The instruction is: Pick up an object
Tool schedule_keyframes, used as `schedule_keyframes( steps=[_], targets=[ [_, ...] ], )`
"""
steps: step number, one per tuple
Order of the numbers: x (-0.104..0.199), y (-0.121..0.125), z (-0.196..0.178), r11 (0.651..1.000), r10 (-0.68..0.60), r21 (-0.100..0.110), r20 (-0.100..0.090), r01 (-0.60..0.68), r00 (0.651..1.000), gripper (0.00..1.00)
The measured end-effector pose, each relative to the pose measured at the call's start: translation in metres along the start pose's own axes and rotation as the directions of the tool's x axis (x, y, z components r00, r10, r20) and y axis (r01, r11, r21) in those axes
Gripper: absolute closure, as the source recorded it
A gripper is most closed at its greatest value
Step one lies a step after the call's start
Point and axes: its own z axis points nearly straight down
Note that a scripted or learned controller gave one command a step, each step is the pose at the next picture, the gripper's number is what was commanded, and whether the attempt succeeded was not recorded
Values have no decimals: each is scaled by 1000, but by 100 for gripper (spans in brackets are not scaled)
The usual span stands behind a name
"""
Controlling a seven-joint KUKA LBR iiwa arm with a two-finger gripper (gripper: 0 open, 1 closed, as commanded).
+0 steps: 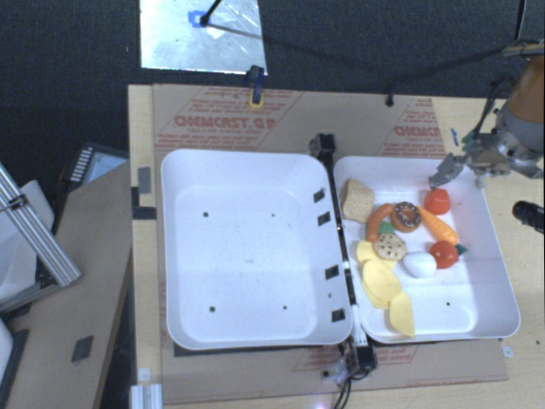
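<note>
Gripper [449, 173] hung above the far right corner of the right bin [490, 267], beside its rim; whether open or shut, impossible to tell. Just below and beside the tip, a red tomato [438, 200]. Toy food bunched toward the bin's left wall: bread slice [357, 200], donut [406, 216], carrot [439, 227], cookie [390, 246], white egg [419, 264], strawberry [444, 254], yellow pieces [382, 281]. Bare floor along the right and near edges. Left bin [247, 245] wide and uncluttered, touching its neighbour at the middle.
</note>
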Motion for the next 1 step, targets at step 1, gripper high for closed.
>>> schedule_keyframes(
  steps=[1],
  targets=[
    [27, -15, 100, 1000, 0, -3, -2, 0, 1000, 0]
  ],
)
